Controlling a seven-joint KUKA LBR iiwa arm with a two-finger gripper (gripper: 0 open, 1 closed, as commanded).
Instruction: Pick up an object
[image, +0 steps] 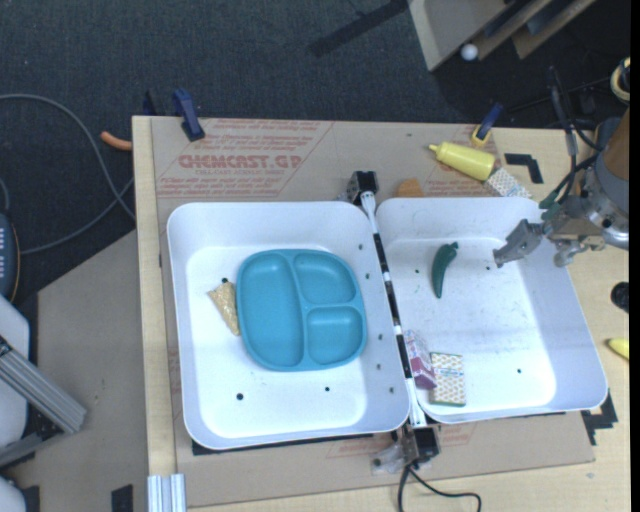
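Right bin (560, 390): broad bare floor mid-bin. Green pepper (443, 268) lies in its upper left, long axis near vertical, tip toward the near rim. Packets (438, 372) against its lower-left wall. End effector (540, 243) at the upper right rim, fingers apart, holding nothing. Left bin (190, 250): blue divided plate (300, 308), centred. Bench (250, 160) of cardboard.

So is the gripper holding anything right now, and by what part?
Nothing is held: the gripper hangs open over the right bin, apart from the green pepper.
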